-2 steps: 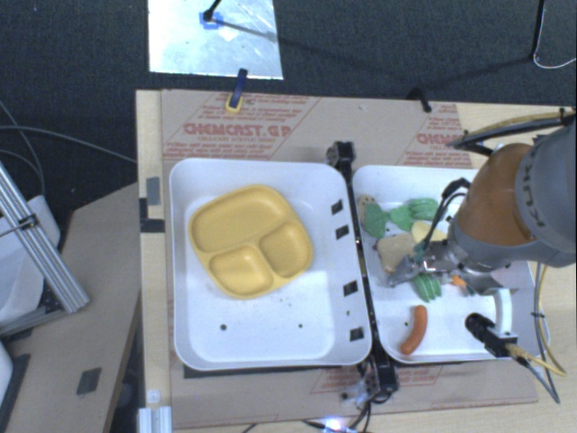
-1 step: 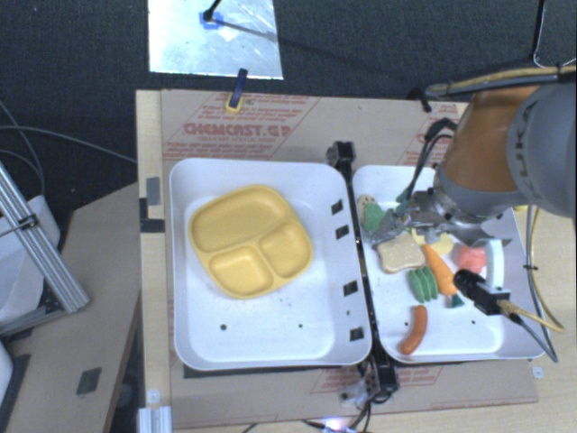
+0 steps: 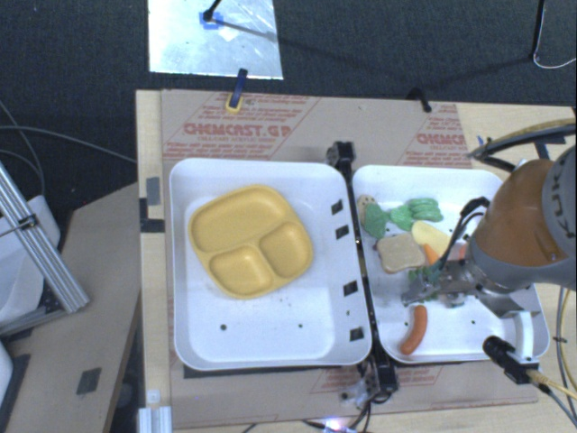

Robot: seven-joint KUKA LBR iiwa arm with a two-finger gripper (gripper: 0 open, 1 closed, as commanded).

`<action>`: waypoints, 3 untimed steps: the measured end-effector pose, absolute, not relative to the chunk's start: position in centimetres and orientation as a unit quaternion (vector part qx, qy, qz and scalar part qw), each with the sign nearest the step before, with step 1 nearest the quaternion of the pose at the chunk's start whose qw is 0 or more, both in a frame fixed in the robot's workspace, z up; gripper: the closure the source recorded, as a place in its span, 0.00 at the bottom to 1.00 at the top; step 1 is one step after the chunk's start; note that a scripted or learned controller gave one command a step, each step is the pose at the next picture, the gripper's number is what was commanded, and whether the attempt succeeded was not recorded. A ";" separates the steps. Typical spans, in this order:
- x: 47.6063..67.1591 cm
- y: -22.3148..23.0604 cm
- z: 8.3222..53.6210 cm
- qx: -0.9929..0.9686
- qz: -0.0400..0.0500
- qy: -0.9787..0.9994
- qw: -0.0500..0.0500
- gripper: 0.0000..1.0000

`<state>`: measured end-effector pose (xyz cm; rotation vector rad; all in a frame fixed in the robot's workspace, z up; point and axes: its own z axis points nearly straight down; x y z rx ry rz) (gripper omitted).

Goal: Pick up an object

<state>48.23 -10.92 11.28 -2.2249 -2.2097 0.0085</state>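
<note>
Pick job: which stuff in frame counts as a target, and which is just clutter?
Job:
gripper, low in the right bin
sausage
bread slice
green toy
yellow piece

Lying about:
yellow divided tray in the left bin
cardboard sheet
foil square

- Dark carpet floor [image 3: 72, 52] surrounds the bench [image 3: 297, 120], which wears printed brown cardboard
- A shiny metal sheet [image 3: 215, 25] lies beyond the bench
- Left of the bench stands an aluminium frame [image 3: 36, 251]
</note>
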 end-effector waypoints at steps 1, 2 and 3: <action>56.6 -8.5 24.2 -0.704 -0.006 -0.711 -0.008 0.00; 50.9 -8.4 12.4 -0.707 0.004 -0.707 0.005 0.00; 54.8 -8.5 10.5 -0.705 -0.001 -0.709 -0.001 0.00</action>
